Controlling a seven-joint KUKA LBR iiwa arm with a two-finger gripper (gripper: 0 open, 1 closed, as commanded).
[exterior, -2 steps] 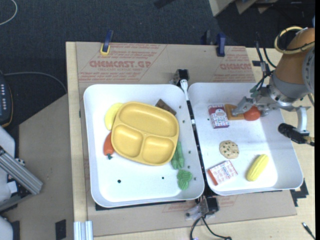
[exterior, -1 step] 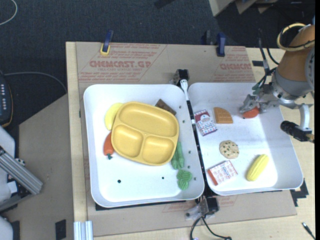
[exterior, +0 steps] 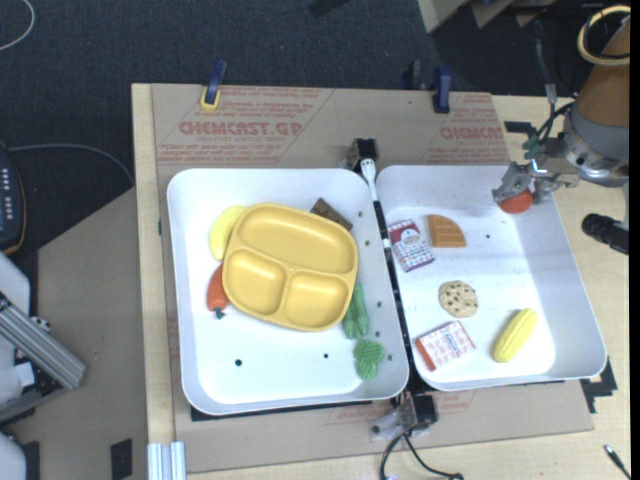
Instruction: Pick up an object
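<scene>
The end effector hung over the right bin's far right corner, gripping a small orange-red object. A cookie lay mid-bin, corn toward the near edge.

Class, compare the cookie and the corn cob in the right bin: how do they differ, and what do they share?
The cookie is round, flat and tan with dark spots; the corn cob is long, rounded and bright yellow. The cookie lies near the bin's middle; the corn cob lies nearer its front right corner, at a slant. Both are toy foods lying loose in the right bin, away from the gripper.
</scene>
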